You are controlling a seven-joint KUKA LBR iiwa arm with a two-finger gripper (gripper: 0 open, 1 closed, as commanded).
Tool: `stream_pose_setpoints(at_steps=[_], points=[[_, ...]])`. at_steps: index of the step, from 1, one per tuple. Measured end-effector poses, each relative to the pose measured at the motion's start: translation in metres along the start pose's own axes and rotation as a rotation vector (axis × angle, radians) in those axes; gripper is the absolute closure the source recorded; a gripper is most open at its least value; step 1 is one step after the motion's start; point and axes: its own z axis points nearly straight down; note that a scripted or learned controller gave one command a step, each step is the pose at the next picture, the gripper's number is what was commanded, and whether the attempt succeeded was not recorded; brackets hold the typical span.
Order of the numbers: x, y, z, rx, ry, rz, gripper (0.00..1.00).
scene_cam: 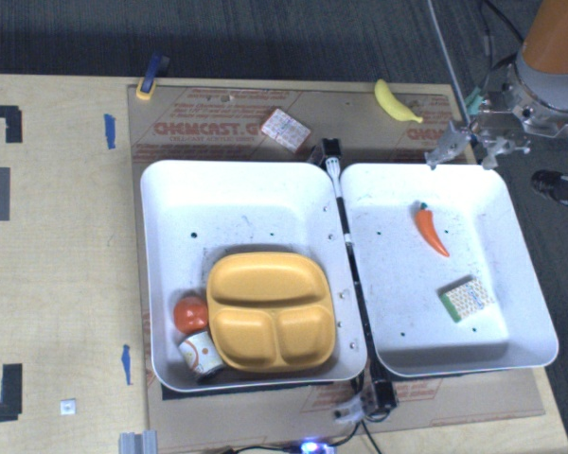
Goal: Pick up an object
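Note:
My gripper hangs above the far right corner of the right bin, open with nothing between its fingers. Inside that bin lie an orange carrot and a green-edged patterned block, both nearer the camera than the gripper. In the left bin a yellow compartment plate rests near the front. A red ball and a small white-and-orange toy are tucked against its left side.
A yellow banana and a small patterned card lie on the brown board behind the bins. A blue clamp sits at the board's far left corner. A black divider runs between the bins.

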Motion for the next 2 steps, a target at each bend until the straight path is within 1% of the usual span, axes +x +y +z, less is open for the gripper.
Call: stream_pose_setpoints(at_steps=[1, 2], points=[[-0.062, -0.005, 0.191, -0.004, -0.001, 0.000, 0.00], [-0.062, -0.005, 0.181, -0.005, -0.002, 0.002, 1.00]])
